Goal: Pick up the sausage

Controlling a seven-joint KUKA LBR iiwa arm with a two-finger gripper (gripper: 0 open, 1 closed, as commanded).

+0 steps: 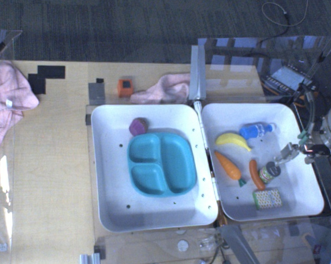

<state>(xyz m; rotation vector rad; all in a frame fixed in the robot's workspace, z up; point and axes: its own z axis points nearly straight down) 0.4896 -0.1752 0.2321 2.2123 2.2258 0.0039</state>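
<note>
The sausage (255, 174) is a short reddish-brown piece lying lengthwise in the right bin (303, 205), just right of the carrot (228, 166). A small dark jar (269, 173) sits against the sausage's right side. My gripper (288, 152) reaches in from the right edge, above and to the right of the jar and a short way from the sausage. Nothing shows in its grasp.
The right bin also holds a yellow banana (233, 141), a blue bottle (256, 130) and a green-yellow sponge (267, 198). In the left bin (111, 212) are a blue divided tray (160, 163) and a purple object (138, 126). Pink cloths lie behind the bins and at the far left.
</note>
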